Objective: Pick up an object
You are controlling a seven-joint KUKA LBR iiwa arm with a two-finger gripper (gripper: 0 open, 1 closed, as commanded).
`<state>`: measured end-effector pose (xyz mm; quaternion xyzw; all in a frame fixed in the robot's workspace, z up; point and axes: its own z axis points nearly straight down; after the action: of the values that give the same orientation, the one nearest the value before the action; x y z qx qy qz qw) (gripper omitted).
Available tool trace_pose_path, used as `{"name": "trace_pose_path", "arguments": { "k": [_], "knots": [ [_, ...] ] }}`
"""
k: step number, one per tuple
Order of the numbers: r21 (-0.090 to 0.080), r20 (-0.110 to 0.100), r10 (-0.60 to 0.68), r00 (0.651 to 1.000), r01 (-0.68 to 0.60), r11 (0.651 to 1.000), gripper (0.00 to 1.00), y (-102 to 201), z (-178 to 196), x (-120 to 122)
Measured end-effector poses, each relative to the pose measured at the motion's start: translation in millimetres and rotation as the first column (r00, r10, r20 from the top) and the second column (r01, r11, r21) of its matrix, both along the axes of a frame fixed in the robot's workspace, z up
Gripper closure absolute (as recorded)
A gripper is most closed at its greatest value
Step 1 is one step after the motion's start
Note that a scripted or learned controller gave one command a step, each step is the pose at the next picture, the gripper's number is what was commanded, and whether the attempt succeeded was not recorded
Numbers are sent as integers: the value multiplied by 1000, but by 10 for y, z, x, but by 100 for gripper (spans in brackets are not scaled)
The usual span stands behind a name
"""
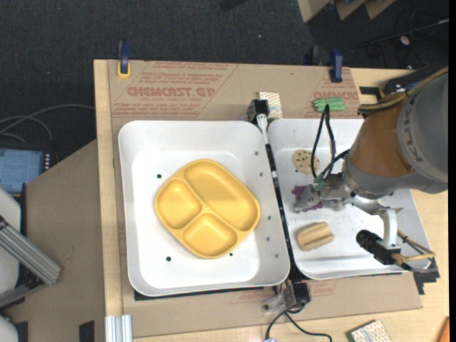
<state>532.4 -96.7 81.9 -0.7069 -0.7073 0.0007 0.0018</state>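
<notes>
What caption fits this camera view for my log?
KUKA arm reaches over the right bin near a tan bread-like piece; yellow divided tray sits in the left bin.

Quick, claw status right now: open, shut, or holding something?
Claw: cannot be told; it sits low in the right bin, at a purple object, with the arm covering it from above.

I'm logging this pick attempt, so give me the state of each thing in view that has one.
yellow divided plate: right side up, lying in the left bin, compartments bare.
bread roll: lying loose in the right bin, ungrasped.
cookie: flat near the right bin's back.
purple object: lying beside the arm's wrist.
arm: reaching over the right bin.
</notes>
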Motion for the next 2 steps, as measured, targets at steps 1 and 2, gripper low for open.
{"name": "trace_pose_path", "arguments": {
  "k": [1,2],
  "knots": [
    [-3,8,1,1000,-1,1000,0,36,28,344],
    [-1,1,-1,1000,1,1000,0,12,26,225]
  ]
}}
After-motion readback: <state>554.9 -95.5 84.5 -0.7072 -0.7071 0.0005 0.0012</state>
